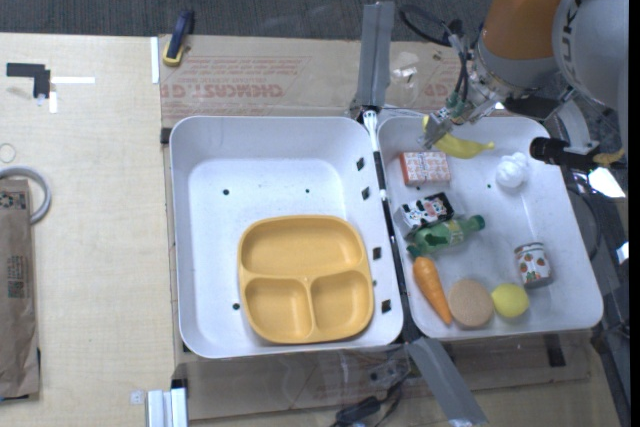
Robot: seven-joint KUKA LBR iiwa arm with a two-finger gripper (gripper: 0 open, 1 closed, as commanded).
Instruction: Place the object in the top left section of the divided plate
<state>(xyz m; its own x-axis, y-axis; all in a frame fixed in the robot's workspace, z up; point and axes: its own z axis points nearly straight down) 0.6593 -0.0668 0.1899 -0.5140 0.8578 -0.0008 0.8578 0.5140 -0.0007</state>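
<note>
Item 1. Divided plate [303, 277]: yellow-orange moulded plastic, matte, rounded-rectangle outline with three wells: one long well across the far side and two smaller wells on the near side. It lies flat in the left bin [200, 175], toward the near edge, all wells bare. The top left section is best read as the left end of the far well (a judgement; no ridge splits that well).

Item 2. Gripper [440, 127]: slim metal fingers on the grey arm, reaching in from the right over the far-left corner of the right bin [570, 255]. Whether the jaws stand apart or together cannot be told; they merge with the objects beneath. Nothing is visibly held.

Item 3. Banana [465, 146]: small, yellow, curved, smooth toy fruit, lying just beside the gripper tip. Judged the likely object of the task, being closest to the tool; it remains in the right bin, well apart from the plate.

Item 4. Remaining stock, right bin, scattered loose for picking: red printed packet [424, 166]; black-and-white patterned piece [428, 210]; green bottle [446, 233] lying on its side; orange carrot [431, 289], tapered; tan round disc [470, 303]; lemon [510, 300]; small printed can [533, 265], upright; white lumpy object [511, 172].
</note>
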